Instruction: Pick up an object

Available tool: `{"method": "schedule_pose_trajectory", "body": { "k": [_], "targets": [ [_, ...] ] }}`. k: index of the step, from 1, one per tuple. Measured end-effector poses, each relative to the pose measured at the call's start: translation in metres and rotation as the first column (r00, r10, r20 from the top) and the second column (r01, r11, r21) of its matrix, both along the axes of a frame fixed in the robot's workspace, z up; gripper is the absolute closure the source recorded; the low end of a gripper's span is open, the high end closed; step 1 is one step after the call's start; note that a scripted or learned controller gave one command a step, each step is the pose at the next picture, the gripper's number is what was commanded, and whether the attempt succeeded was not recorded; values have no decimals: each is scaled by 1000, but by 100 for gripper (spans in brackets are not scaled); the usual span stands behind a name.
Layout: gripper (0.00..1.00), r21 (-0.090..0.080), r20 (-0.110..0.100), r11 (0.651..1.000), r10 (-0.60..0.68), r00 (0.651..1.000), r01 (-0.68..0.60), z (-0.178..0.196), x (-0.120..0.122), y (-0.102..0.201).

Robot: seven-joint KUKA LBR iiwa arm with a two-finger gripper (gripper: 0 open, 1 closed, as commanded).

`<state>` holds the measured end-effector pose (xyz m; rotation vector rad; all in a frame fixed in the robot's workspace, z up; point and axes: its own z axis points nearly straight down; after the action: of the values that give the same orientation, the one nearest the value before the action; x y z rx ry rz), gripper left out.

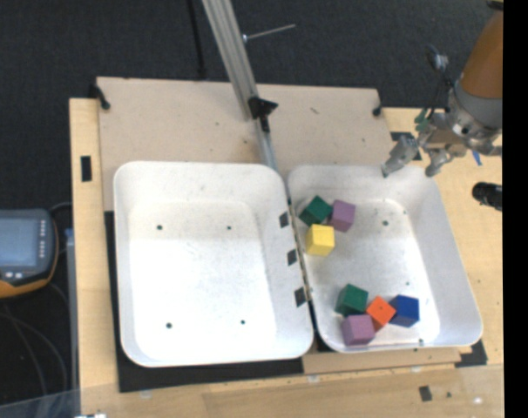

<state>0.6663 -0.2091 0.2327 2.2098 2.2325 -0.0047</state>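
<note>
Right bin is my landmark. Left bin is sitting beside it. I'm hovering my gripper above its far rim, fingers spread, gripping nothing. Inside it: green cube, purple cube, yellow cube are clustering near its left wall; green, purple, orange, blue cubes near its front edge.
</note>
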Motion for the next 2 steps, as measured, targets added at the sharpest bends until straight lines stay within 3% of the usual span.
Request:
{"method": "schedule_pose_trajectory", "body": {
  "k": [1,2],
  "targets": [
    [0,4,-5,1000,-3,1000,3,-59,-39,38],
    [0,2,3,1000,-7,1000,7,-55,-36,37]
  ]
}}
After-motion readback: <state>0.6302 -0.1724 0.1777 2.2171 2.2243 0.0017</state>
